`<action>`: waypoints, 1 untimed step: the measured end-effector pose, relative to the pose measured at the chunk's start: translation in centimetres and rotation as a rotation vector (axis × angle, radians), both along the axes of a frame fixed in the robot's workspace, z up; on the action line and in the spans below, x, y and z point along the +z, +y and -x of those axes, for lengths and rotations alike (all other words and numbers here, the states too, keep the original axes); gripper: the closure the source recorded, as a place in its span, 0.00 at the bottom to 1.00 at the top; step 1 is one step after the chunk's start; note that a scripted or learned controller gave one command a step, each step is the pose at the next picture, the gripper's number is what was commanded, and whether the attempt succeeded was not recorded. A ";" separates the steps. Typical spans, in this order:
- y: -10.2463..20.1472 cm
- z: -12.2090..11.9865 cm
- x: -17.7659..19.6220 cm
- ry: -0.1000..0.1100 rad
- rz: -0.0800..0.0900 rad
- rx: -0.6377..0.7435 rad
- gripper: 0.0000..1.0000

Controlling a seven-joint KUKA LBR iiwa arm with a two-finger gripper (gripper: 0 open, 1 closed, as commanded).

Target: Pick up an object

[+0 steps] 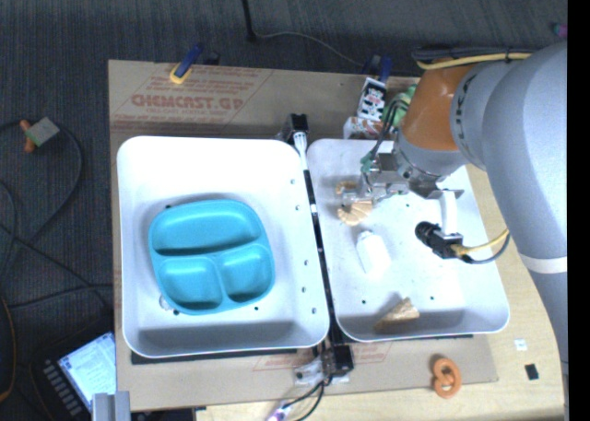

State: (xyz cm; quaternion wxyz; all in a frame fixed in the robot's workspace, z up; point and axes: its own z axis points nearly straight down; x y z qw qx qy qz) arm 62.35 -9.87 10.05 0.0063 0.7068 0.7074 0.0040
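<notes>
Overhead slanted view of a bench (pixel 230 101) bearing two shallow white bins side by side. The grey arm (pixel 525 134), with its orange band (pixel 431 120) above the wrist, reaches in from the right and ends over the upper left part of the right bin (pixel 470 313). The gripper (pixel 369 184) sits low there, close to the wall that divides the two bins. Whether it is open or closed cannot be told from this angle, and nothing can be seen held in it.

Right bin: a tan lump (pixel 350 210) lies just below and to the left of the gripper; whether the two touch cannot be told. A white piece (pixel 371 251) lies on the bin floor just below the tan lump, apart from the gripper. A tan wedge (pixel 398 313) rests near the lower wall, well apart from the other two.

Left bin (pixel 138 166): a blue tray (pixel 212 253) with three compartments lies flat, near the middle of the floor and turned slightly askew.

Outside the bins: an orange ring (pixel 446 375) lies on the bench below the right bin. Two blue clamps grip the far edge of the bench, one at upper left (pixel 184 62) and one above the right bin (pixel 378 66).
</notes>
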 end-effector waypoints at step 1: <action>6.1 2.0 11.4 0.012 -0.003 0.001 1.00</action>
